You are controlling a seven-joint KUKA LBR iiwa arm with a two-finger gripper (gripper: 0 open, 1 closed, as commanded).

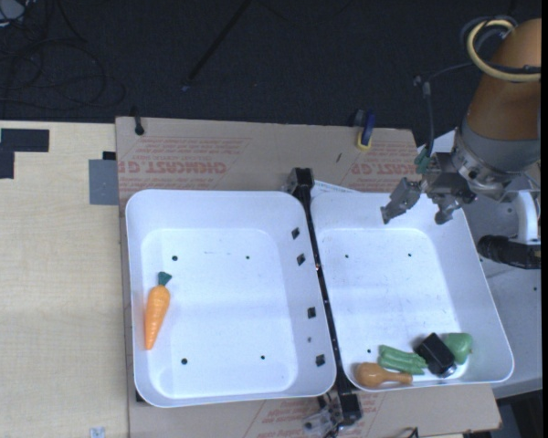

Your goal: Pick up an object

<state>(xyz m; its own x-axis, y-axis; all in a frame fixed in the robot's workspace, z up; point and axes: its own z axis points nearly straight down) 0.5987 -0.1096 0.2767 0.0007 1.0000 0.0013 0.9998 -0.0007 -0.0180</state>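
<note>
An orange toy carrot (156,310) with a green top lies near the left wall of the left bin (215,210). In the front right corner of the right bin (393,245) sit a green pod-shaped toy (402,359), a black block (435,353), a green rounded piece (458,343) and a tan pear-shaped toy (380,375), packed close together. My gripper (422,204) hangs over the back edge of the right bin, open, its two fingers spread with nothing between them. It is far from the cluster of toys.
The two bins stand on a brown cardboard sheet (256,158). A black divider strip (312,281) runs between them. A blue and yellow clamp (364,130) sits at the cardboard's back edge. Cables (516,249) lie at the right.
</note>
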